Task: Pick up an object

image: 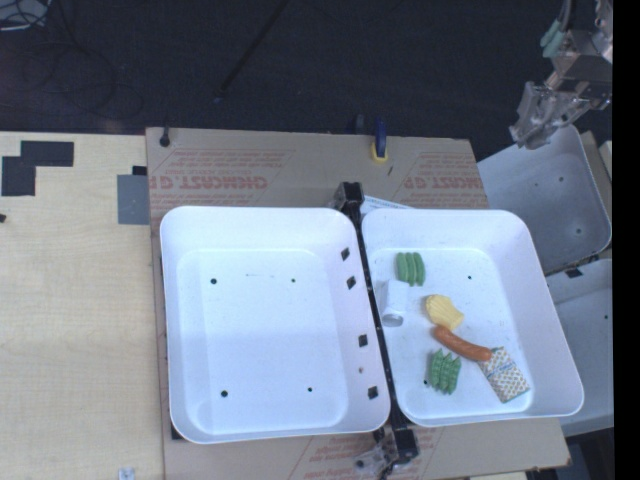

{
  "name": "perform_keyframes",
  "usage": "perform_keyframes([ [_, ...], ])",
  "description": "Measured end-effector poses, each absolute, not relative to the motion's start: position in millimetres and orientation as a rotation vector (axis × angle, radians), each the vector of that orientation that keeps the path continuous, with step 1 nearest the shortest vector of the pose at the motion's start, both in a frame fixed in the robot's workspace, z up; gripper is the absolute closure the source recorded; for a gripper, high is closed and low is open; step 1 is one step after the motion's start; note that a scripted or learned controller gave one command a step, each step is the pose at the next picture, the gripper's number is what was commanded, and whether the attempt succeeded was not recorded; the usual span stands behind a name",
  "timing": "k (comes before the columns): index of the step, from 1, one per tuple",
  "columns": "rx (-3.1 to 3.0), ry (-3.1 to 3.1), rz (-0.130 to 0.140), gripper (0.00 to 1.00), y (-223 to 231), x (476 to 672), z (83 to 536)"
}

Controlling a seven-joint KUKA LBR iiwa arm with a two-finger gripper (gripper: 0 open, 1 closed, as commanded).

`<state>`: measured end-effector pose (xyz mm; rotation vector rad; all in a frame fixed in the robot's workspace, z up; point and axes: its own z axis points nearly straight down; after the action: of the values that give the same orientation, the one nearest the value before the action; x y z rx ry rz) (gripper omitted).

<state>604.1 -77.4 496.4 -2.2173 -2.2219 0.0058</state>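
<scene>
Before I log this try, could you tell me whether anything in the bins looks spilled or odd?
Nothing stands out. The toys lie loose in the right bin, none spilled; a white cup lies on its side by the divider.

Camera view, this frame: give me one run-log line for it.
phase: before approach | gripper: raised beyond right bin, off its far right corner | right bin: two green pieces, yellow piece, sausage, white cylinder, patterned block | held: nothing seen

Two bins sit side by side on the counter (80, 318). In the right bin (545, 298), a pea pod (409, 267) lies farthest back, a cup (392, 303) left, corn (443, 312) beside a sausage (462, 344), another pod (443, 370) in front, a packet (504, 373) rightmost.
</scene>
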Motion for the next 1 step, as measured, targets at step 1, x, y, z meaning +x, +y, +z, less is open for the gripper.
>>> perform_keyframes([
  [1, -2.204, -2.218, 0.017, 1.0, -6.8, 595.6, 356.3],
])
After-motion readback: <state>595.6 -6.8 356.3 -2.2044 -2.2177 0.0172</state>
